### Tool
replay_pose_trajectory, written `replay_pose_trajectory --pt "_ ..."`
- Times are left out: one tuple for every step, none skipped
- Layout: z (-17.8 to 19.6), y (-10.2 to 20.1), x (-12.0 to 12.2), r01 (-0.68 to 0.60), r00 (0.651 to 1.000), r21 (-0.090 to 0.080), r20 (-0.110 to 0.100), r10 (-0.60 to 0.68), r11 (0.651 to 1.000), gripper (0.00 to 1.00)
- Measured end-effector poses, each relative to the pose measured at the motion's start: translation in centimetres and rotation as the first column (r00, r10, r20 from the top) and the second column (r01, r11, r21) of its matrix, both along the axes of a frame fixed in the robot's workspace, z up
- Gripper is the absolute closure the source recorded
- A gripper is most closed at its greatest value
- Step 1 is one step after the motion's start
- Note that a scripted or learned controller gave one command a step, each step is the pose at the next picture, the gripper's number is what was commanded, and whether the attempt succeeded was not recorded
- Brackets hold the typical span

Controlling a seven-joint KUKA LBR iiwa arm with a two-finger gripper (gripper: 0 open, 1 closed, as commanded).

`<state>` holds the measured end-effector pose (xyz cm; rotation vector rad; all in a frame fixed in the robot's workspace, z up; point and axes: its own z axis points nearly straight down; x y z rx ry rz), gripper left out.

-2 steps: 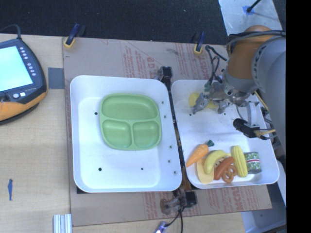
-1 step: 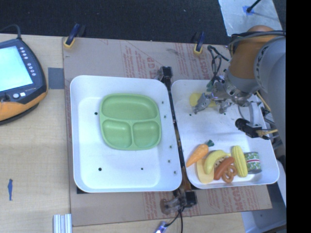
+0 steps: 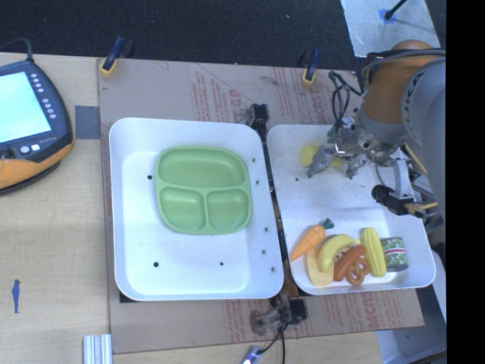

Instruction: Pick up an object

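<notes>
A: On the bench, two white bins. Left bin (image 3: pixel 129 203): one green divided plate (image 3: pixel 203 189).
B: Right bin (image 3: pixel 356 203)?
A: One carrot (image 3: pixel 309 241), one banana (image 3: pixel 335 250), one corn cob (image 3: pixel 373 251), one sausage (image 3: pixel 350 264), one can (image 3: pixel 394 253), near corner. One yellow object (image 3: pixel 308 155) beside the gripper (image 3: pixel 335 167); fingers spread, holding nothing.

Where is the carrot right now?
The carrot lies in the right bin, near its lower left, touching the pile of toy food, close to the divider between the bins.
</notes>
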<state>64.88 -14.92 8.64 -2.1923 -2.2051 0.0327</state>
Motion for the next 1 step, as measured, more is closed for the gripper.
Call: replay_pose_trajectory --pt "3.25 2.93 0.75 0.0 0.999 -0.008 0.034 0.0 1.0 0.0"
